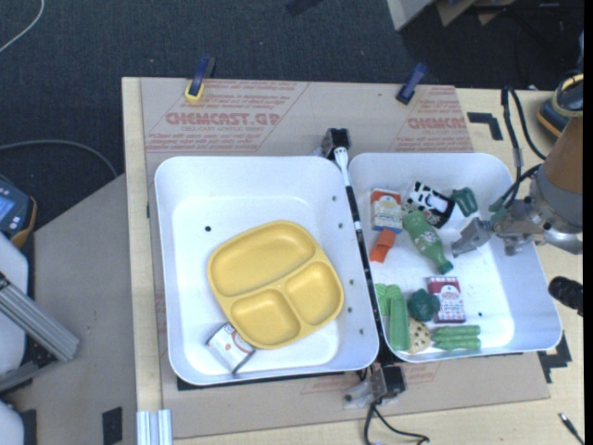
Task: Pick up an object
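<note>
Dark grey carpet surrounds a pale tabletop [278, 109] covered with brown protective sheet printed "CHEMCAST GP" in red, the lettering readable along the far edge behind both bins, where a yellow-tipped clamp [197, 80] and a blue clamp [410, 83] pinch the sheet down. Two shallow white bins sit side by side. The left bin [176, 248] holds a yellow divided plate [275, 283] with three compartments and, touching its near-left rim, a small white carton with a red label [228, 346] whose print is too small to read. The right bin [528, 313] holds the clutter: a white and orange box [386, 209] at the far left, an orange block [383, 247] just below it, a green bottle [426, 237] lying at a slant in the middle, a black and white toy [430, 199] beside a dark green piece [463, 199], and near the front a red and white card box [448, 300], a dark green round piece [422, 304], and green vegetable-like toys [396, 311] along the front-left corner. The arm [567, 179] reaches in from the right, and the tool [471, 236] hangs over the right bin just beside the green bottle's right side, with the card box nearer the camera and apart from it. Its grey fingers point left toward the bottle, but whether they are spread or closed I cannot tell, and nothing is seen between them. Black cables [519, 128] trail along the right side of the tabletop.
</note>
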Controlling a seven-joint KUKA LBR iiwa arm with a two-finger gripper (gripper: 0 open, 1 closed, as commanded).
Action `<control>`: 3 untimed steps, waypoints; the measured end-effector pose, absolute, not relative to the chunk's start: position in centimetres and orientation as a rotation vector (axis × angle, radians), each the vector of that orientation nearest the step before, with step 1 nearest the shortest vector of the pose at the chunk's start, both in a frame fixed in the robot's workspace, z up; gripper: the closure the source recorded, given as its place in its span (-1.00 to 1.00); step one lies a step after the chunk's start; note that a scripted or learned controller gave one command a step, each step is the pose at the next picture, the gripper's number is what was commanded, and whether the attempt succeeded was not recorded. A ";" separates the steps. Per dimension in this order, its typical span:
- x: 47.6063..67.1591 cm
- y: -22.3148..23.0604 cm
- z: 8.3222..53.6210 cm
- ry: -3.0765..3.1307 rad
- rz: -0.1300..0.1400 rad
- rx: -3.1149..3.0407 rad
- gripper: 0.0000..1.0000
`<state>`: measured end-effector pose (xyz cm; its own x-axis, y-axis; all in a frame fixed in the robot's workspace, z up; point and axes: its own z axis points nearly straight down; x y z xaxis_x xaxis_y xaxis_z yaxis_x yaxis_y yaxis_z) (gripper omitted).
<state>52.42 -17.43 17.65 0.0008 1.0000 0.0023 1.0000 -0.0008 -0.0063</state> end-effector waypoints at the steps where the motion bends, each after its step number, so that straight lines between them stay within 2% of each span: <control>1: 52.3 -17.6 11.3 -2.215 0.005 -2.216 -1.00; 2: 52.2 -17.5 8.3 -2.218 0.002 -2.218 -1.00; 3: 52.3 -17.6 9.5 -2.220 -0.001 -2.223 1.00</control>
